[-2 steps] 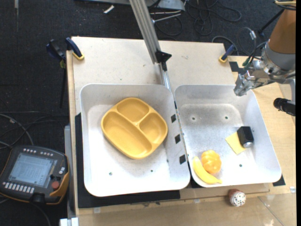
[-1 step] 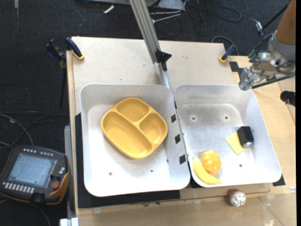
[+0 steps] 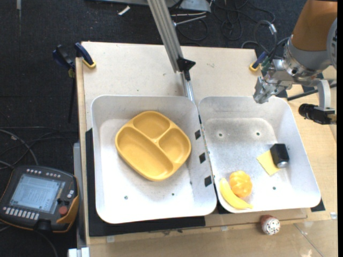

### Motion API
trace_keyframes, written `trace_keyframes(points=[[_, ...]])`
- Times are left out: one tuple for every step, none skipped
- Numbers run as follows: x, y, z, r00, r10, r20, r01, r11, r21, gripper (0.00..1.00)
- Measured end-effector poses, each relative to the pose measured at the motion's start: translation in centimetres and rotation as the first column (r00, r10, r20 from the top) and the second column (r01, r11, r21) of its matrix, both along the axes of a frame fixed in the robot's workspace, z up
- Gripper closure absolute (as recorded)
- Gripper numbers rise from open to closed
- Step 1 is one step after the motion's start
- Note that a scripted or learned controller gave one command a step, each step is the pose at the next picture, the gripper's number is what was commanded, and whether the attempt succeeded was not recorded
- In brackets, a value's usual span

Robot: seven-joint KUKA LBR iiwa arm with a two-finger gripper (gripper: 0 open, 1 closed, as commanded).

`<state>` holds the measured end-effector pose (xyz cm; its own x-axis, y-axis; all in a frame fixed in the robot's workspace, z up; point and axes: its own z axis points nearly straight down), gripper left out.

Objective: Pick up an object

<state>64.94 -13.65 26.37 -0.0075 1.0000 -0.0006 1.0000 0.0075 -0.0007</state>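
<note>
In the right bin lie a small black block on a yellow flat card, an orange round fruit and a yellow banana at its front edge. My gripper hangs over the back right rim of that bin, well above and behind the black block. Nothing shows between its fingers. A yellow divided plate lies in the left bin.
A slanted metal pole rises from the seam between the bins. Clamps sit at the bench's back corners. A small speckled ball lies on the bench in front of the right bin. A teach pendant lies at the lower left.
</note>
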Motion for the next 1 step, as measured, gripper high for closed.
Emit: trace_keyframes(points=[[-1.46,5.30,-1.58,1.000,0.000,-0.002,0.000,1.000,0.003,1.00]])
